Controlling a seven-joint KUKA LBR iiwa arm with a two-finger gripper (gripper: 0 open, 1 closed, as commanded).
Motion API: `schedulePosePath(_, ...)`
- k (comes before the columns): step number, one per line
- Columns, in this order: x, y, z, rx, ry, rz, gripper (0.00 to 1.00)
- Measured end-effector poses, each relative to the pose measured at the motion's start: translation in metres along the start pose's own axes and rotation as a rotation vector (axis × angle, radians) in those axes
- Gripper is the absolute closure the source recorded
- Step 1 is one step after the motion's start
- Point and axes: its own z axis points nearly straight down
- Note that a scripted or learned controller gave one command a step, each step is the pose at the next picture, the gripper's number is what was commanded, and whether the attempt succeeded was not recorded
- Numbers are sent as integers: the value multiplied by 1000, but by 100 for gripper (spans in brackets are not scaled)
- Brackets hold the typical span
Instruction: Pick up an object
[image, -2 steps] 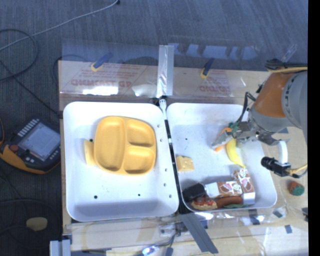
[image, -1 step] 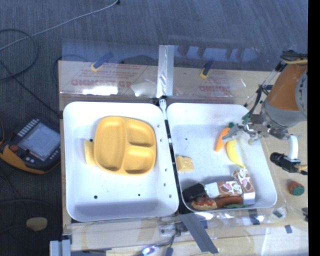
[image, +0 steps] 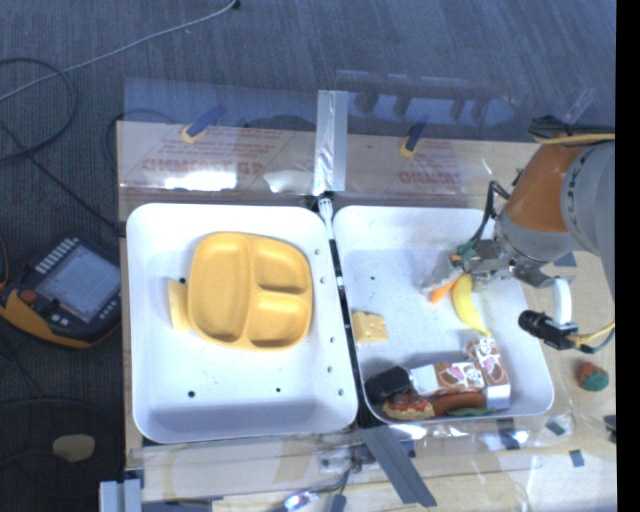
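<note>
gripper (image: 462, 262) sits low in right bin (image: 400, 235), by banana (image: 466, 303) & orange bit (image: 437, 294); can't tell if clenched.

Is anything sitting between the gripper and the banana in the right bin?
Nothing visible does. The gripper is low in the right bin, right by the upper end of the banana, with a small orange piece just beside it, off the path.

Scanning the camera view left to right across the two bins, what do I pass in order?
Yellow divided tray in the left bin → cheese slice → black object → gripper above the banana. The packaged items along the right bin's near wall overlap, so I leave them out.
</note>
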Motion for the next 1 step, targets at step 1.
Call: schedulePosePath(1,-1,-46,-4,-12,2,23,0)
